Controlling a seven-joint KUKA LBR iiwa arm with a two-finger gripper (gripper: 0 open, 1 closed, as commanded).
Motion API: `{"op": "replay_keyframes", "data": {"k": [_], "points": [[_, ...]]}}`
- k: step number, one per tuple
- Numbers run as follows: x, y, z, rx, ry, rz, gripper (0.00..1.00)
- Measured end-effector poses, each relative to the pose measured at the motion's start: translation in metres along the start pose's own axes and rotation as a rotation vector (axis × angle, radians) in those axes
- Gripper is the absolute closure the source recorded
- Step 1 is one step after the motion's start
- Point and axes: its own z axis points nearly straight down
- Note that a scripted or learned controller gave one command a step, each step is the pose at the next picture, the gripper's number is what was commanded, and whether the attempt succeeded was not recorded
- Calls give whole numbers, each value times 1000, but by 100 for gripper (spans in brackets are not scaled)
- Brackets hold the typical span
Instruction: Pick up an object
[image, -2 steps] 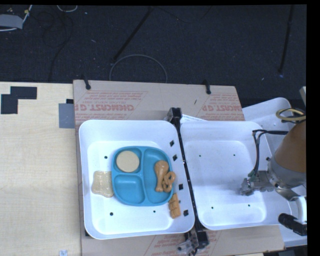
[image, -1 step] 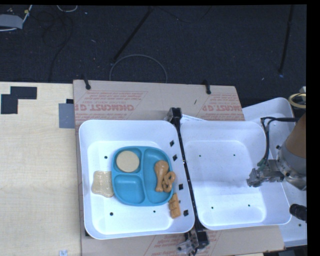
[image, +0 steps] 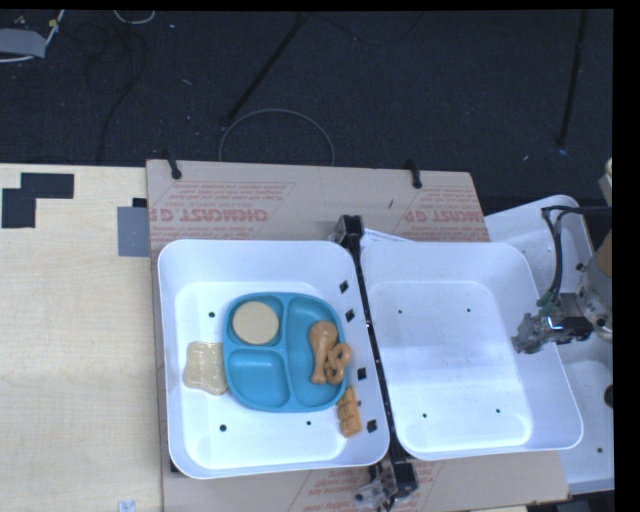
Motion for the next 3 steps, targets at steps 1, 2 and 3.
{"op": "replay_keyframes", "data": {"k": [1,2,3], "points": [[-6,-5,-59,0,0,0,100],[54,1,-56,6,4,-4,100],[97,9,-55,6,3,-2,100]]}}
